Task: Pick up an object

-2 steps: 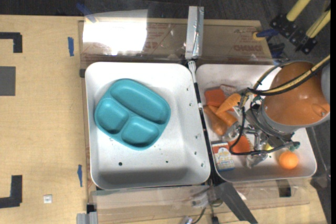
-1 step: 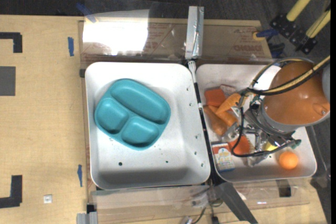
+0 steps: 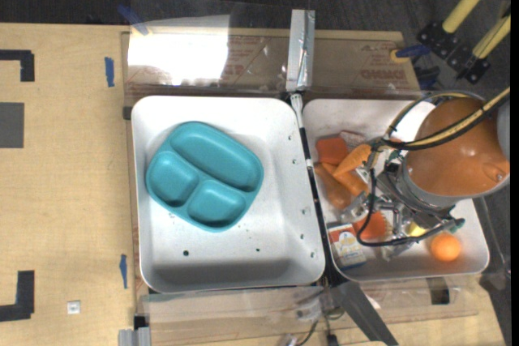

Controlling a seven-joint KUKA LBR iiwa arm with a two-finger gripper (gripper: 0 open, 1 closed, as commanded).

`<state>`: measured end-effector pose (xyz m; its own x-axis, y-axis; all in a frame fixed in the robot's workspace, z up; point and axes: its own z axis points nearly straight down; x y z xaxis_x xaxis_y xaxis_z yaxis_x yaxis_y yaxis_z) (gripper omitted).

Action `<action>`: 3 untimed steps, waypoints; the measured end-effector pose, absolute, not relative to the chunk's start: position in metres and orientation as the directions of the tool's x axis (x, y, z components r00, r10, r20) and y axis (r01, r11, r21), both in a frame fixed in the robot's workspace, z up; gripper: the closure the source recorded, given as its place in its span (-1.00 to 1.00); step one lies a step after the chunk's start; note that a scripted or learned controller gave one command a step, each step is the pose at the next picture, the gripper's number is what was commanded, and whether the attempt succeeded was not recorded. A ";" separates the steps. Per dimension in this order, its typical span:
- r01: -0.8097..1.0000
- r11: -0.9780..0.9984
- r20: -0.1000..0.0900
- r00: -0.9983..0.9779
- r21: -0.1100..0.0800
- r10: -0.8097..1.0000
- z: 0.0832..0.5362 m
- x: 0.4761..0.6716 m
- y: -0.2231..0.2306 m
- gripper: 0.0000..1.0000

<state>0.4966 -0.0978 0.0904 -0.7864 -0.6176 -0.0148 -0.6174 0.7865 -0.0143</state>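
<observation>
The arm is bent low over the right bin, its orange band above the wrist, and the claw is down among the clutter there. Whether the claw is apart or together I cannot tell; cables and the wrist hide it. Just left of the claw lie orange blocks and, nearer the front wall of the right bin, a small packet. A small orange ball sits just right of the claw. To do this step well, the claw should settle on one piece clear of its neighbours, close squarely and lift straight up. The left bin, beside the right bin, carries a blue divided plate.
</observation>
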 end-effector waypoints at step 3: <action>-0.710 0.704 -0.007 -0.704 -0.006 -0.710 0.093 0.487 -0.100 -1.00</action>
<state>0.4872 -0.1000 0.0926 -0.7041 -0.7101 -0.0072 -0.7100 0.7041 -0.0064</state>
